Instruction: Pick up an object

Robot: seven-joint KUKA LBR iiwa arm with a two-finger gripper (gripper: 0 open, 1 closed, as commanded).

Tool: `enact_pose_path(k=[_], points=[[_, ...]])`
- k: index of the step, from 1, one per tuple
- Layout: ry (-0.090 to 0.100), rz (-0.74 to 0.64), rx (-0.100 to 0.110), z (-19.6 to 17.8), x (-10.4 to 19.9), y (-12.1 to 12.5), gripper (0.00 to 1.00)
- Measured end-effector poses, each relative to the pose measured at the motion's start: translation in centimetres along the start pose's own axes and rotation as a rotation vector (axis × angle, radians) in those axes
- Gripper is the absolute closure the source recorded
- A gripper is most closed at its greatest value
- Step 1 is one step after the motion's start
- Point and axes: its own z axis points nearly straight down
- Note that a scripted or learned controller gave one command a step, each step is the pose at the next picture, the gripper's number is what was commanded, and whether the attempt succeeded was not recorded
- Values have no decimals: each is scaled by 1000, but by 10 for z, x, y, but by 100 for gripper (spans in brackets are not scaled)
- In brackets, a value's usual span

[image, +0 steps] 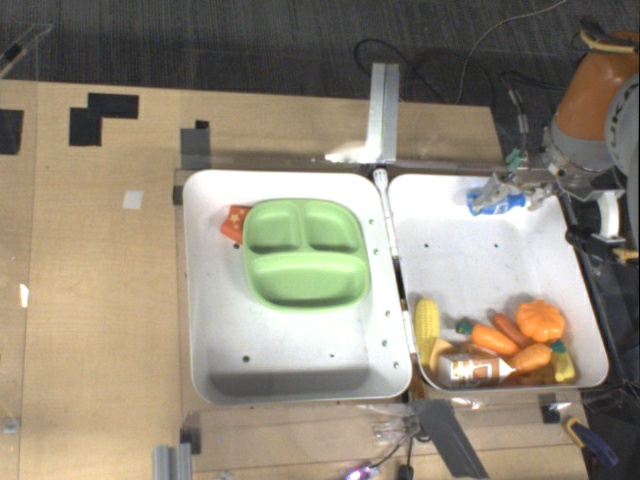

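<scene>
My gripper (520, 186) hangs over the far right corner of the right bin (450, 258). A small blue object (494, 203) lies just beneath and to the left of the gripper, touching or nearly touching it. Along the near edge of that bin lie a yellow corn cob (427, 323), two carrots (494, 339), an orange pumpkin-like fruit (541, 320) and a brown bottle with a white label (473, 370).
The left bin (230, 358) holds a green divided plate (304, 251) with a red item (234, 224) poking out at its left side. A metal post (384, 108) stands behind the bins. The arm's orange band (590, 88) is at the right.
</scene>
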Motion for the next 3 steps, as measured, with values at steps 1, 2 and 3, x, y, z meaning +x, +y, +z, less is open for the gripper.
enact_pose_path(k=[1, 2, 3], points=[[1, 261, 7, 47, 19, 0, 0], [-1, 254, 6, 35, 20, 1, 100], [1, -97, -2, -31, 61, 5, 100]])
